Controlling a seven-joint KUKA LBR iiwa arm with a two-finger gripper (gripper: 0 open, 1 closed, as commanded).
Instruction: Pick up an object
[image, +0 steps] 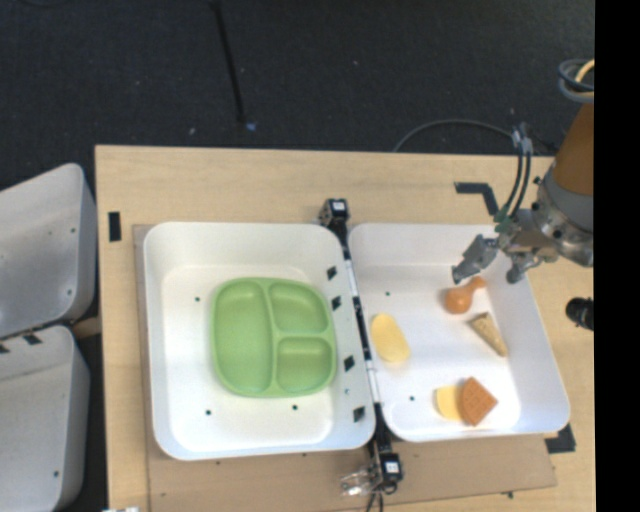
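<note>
Jaws (493, 262) spread open, unladen, above five food pieces; one green tray (272, 336).

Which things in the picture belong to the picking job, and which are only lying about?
Belong to the job:
gripper
small orange object, nearest the gripper
yellow oval piece
tan wedge
orange block touching a yellow disc

Only lying about:
green divided plate in the left bin
</note>
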